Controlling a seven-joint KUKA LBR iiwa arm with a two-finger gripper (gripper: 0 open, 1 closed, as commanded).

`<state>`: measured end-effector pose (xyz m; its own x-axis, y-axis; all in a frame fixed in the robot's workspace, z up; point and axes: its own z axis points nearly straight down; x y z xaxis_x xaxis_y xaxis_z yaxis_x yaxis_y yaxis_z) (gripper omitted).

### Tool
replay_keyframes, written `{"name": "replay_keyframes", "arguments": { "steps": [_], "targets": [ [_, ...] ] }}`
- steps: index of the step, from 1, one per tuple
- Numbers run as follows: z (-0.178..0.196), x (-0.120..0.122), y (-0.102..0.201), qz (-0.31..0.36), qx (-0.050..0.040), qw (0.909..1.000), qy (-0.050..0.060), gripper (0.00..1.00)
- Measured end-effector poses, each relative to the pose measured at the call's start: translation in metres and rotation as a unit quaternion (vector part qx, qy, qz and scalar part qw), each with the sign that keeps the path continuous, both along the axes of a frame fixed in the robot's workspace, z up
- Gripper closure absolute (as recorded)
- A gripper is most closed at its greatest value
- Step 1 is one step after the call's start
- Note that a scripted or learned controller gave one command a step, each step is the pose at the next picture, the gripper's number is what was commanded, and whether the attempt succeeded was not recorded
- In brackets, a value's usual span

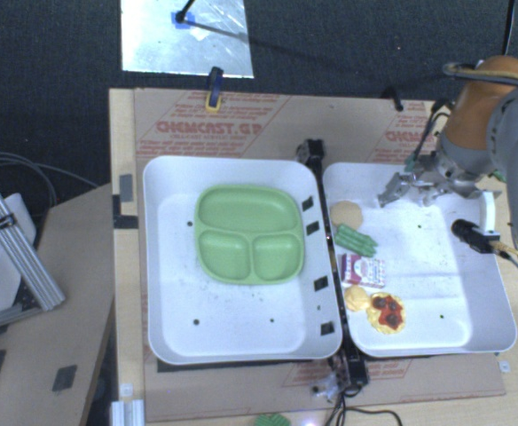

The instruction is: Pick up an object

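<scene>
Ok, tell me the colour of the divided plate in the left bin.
Light green plate, camera view.

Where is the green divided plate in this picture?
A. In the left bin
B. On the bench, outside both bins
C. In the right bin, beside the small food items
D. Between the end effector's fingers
A: the green divided plate lies flat inside the left bin.

Robotics lab: white bins [241,349] on cardboard-covered bench [241,122]

A cardboard-topped bench [241,118] carries two white bins, left [166,264] and right [472,300], side by side.
</scene>
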<state>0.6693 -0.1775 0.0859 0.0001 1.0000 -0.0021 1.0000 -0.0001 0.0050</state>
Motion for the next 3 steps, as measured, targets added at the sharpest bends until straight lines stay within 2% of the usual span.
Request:
{"name": "replay_keyframes", "arguments": {
  "steps": [1, 2, 3],
  "targets": [
    [0.010, 0.000, 0.007, 0.002, 0.0005, 1.0000, 0.000, 0.00],
    [0.003, 0.000, 0.015, 0.002, 0.0003, 1.0000, 0.001, 0.00],
    [0.027, -0.016, -0.033, -0.001, -0.0009, 1.0000, 0.000, 0.00]
  ]
}}
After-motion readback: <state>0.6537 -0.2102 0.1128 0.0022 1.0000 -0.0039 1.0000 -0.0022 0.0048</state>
